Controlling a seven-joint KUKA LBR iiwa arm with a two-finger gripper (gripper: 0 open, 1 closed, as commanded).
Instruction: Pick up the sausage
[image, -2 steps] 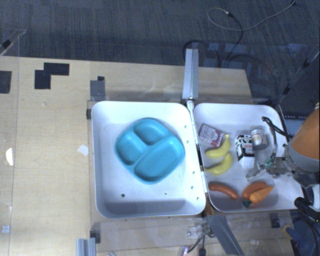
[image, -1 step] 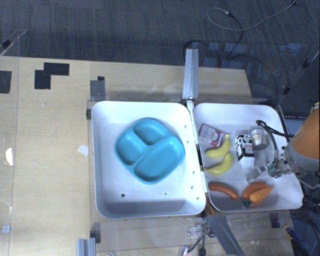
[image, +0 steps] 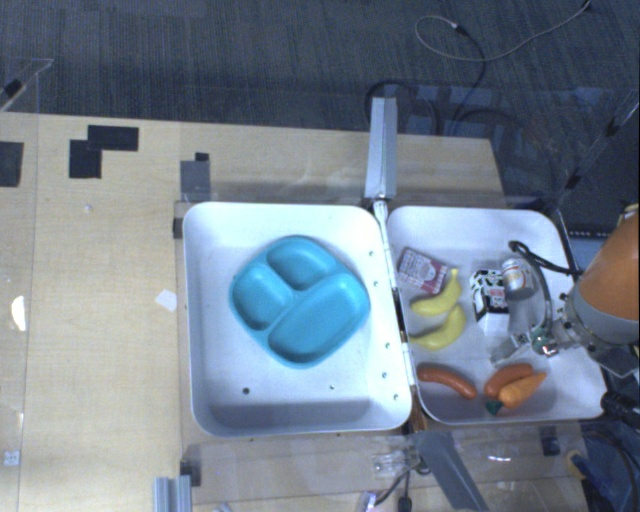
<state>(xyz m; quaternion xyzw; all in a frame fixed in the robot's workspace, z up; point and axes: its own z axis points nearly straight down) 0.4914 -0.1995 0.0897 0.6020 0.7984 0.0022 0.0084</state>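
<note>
Sausage (image: 447, 380) lay untouched at the lower right of the frame, in the right bin (image: 560, 412), beside a carrot (image: 514, 385). Above it hovered the jaws (image: 520, 325), likely positioning; whether spread or pressed together, unclear.

- We look down on a pale wooden surface (image: 90, 330) with black squares (image: 100, 150) marking its far left part.
- Beyond its far edge we see dark blue-grey carpet (image: 250, 50), crossed by a thin looping cable (image: 480, 50).
- A metal post (image: 380, 145) rises at the surface's far edge.
- A small bright glare (image: 18, 312) sits near the left edge.
</note>
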